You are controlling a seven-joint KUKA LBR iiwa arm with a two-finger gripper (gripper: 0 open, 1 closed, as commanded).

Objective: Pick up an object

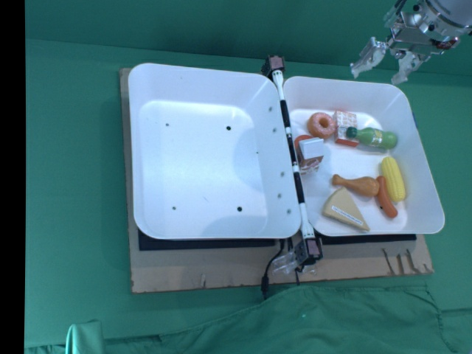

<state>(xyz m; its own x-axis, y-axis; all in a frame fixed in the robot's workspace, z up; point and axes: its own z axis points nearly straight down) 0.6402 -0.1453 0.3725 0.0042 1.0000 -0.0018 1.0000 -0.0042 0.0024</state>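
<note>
Gripper (383, 62): fingers spread, nothing held, hung above right bin's (420, 135) far edge | doughnut (321, 125), bottle (373, 137), corn (392, 178), drumstick (356, 185), cheese (345, 210) lay in right bin | left bin (199, 94) alongside

Single fixed overhead camera, looked down at a slant, framed both white bins (203, 83) whole, mid-range, arm (442, 2) entered upper right

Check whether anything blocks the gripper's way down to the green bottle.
Nothing visible does. The gripper hangs open above the far rim of the right bin, with free space below it. The green bottle lies uncovered, with a small carton at its cap end.
</note>
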